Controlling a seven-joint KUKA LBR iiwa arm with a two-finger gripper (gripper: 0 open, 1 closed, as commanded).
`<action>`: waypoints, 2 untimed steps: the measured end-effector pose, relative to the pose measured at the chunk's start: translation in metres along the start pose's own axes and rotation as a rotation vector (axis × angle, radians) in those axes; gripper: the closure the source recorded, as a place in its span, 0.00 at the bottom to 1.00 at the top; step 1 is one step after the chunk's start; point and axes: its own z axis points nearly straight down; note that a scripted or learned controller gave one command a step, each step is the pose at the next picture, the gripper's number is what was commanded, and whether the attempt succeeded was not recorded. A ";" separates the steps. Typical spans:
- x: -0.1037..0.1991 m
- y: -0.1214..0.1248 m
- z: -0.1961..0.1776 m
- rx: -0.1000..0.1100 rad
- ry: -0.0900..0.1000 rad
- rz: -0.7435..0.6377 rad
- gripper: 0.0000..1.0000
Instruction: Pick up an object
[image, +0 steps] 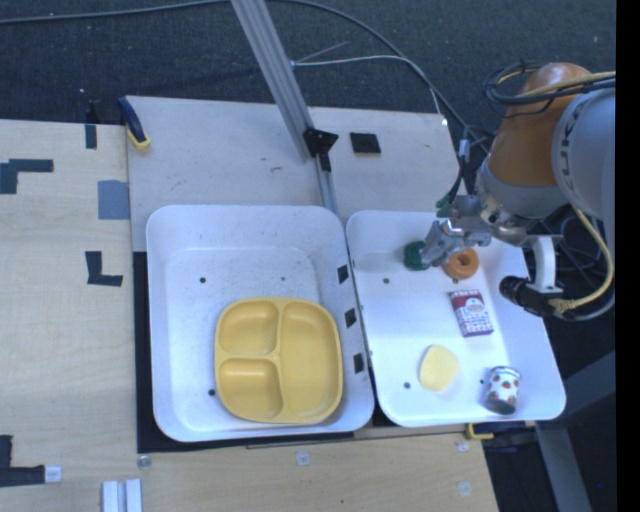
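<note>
The grey two-finger gripper (438, 250) hangs low over the far end of the right white bin (390, 385), just beside a small green round object (414, 256) and an orange ring (461, 264) (whether it grips anything, I cannot tell). Nearer lie a red card packet (471, 313), a pale yellow round lump (438, 368) and a small white-and-red toy (501, 389). The left white bin (180, 300) holds a yellow compartment plate (279, 359).

Bench (60, 300) bears two white bins (175, 330), side by side.

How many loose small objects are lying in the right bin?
5. A green object and an orange ring lie by the gripper; a red packet mid-bin; a yellow piece and a white-red object near the front. The arm may hide more.
</note>
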 end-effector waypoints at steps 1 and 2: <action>0.053 -0.012 -0.011 0.000 0.002 -0.002 1.00; 0.106 -0.038 -0.022 0.001 0.002 -0.002 1.00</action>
